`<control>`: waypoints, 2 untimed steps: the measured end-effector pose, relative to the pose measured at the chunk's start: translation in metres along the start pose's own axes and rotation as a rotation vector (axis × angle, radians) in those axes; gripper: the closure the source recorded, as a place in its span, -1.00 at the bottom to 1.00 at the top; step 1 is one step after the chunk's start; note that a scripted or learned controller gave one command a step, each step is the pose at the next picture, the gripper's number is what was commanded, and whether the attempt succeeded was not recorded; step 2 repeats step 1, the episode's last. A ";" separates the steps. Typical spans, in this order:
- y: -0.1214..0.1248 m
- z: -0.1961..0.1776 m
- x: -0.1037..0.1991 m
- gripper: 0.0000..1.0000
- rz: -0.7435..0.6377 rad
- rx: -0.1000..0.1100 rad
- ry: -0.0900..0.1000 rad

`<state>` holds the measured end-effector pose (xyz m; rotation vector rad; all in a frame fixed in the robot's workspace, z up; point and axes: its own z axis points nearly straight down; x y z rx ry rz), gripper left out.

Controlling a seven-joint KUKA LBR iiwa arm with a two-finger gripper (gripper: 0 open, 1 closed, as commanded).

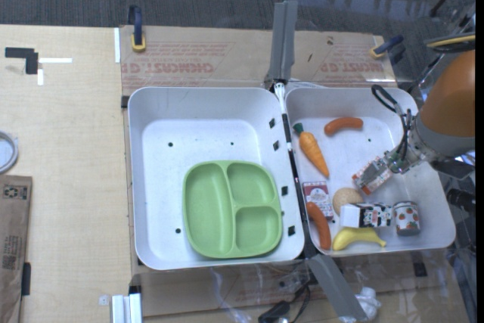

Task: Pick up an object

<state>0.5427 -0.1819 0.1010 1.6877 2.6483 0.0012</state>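
The end effector hangs low over the middle of the right bin, reaching in from the right under the orange-banded arm; whether it is open or closed cannot be told from this view, and nothing can be seen clamped in it. Several objects lie around it in that bin. A sausage rests toward the far wall, up and to the left of the end effector, and a carrot lies well to its left near the divider. Just below the tip sits a round beige item, close but apparently not touching. Nearer the front wall, a small white carton with dark markings and a spotted cup lie side by side, with a banana just in front of the carton. By the divider, a small red-and-white packet lies beside a second reddish sausage. The left bin holds a green divided plate, well apart from the end effector, and both bins sit on the bench
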 end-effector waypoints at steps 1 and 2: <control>0.012 -0.099 0.033 1.00 0.027 0.002 0.000; 0.012 -0.099 0.033 1.00 0.027 0.002 0.000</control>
